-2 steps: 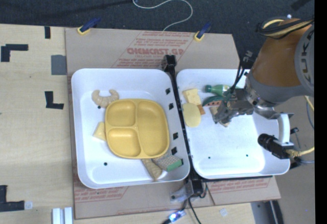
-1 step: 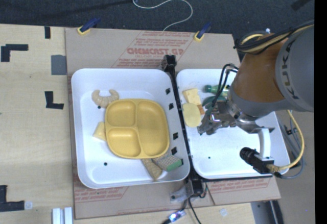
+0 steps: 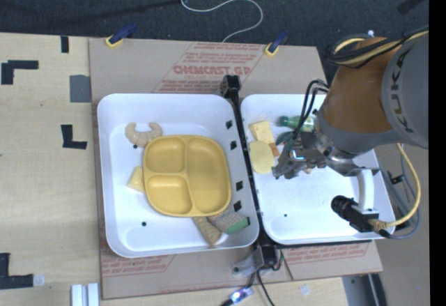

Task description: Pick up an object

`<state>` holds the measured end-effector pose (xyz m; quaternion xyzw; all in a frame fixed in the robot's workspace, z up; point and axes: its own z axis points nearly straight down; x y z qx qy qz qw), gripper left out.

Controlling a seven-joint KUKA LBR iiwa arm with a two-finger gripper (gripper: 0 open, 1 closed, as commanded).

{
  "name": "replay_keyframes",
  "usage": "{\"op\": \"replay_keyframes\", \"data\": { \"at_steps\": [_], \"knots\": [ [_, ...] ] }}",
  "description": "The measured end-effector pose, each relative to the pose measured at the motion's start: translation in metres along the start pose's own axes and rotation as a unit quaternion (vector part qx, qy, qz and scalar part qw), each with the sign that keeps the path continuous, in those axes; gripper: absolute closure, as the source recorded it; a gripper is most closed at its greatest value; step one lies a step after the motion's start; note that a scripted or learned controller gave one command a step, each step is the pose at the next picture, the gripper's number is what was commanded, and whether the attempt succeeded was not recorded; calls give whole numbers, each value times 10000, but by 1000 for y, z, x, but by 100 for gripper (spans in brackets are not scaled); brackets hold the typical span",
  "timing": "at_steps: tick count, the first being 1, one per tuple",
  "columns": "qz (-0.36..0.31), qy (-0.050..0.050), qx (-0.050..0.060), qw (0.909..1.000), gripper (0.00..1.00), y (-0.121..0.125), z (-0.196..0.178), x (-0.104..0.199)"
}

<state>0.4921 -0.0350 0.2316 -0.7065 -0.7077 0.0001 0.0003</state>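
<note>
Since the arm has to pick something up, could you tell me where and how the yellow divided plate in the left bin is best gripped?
Grip the yellow divided plate by its raised rim, probably the right edge facing the arm, coming down from above with one finger inside a compartment and one outside. It lies flat and is too wide to span, so only the thin rim offers a hold. The lower right corner looks poorer, with small items lying against it there.

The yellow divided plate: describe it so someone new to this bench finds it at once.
Start at the left white bin, across the divider from the grey arm's gripper. The yellow plastic plate with three compartments lies in that bin's middle, rounded-square and much its largest item. The tan curved piece and the pale wedge beside it are far smaller and paler.
</note>
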Motion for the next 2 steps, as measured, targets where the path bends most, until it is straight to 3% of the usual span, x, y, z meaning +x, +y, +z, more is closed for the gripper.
{"op": "replay_keyframes", "data": {
  "at_steps": [2],
  "knots": [
    [5,-3,19,10000,100,8,15,-3]
  ]
}}
